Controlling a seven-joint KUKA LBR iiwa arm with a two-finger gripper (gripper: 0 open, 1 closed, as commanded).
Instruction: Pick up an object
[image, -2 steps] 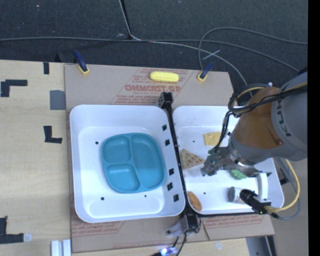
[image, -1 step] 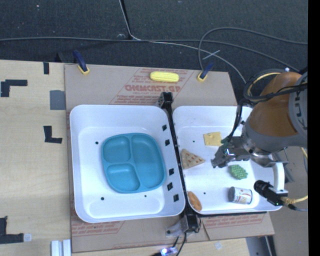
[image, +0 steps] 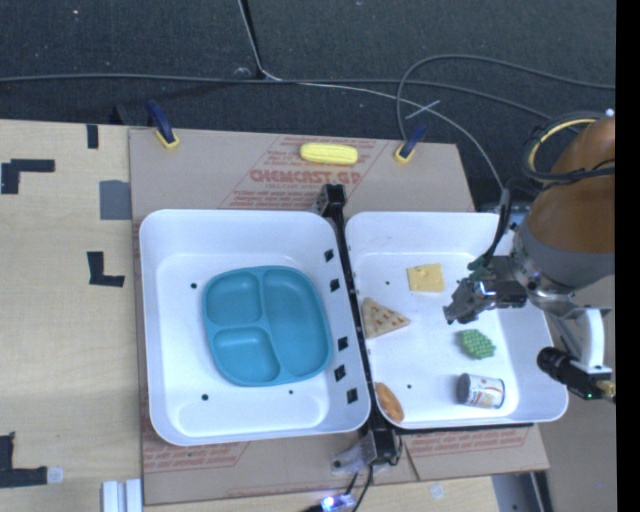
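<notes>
My gripper (image: 462, 308) hangs over the right bin (image: 520, 235), just above the green bumpy object (image: 477, 344) and right of the yellow cheese square (image: 425, 278); how far it is open I cannot tell, and nothing shows in its grasp. Also in this bin lie a cracker triangle (image: 382, 318), a small can (image: 481, 390) on its side, and a brown bun (image: 388, 402) at the near-left corner. The left bin (image: 165, 300) holds a blue divided plate (image: 266, 325).

The arm (image: 572, 215) gets chopped off at the right edge. The gripper (image: 462, 308) is a dark blur, and the small can's (image: 481, 390) label is too tiny to read.
</notes>
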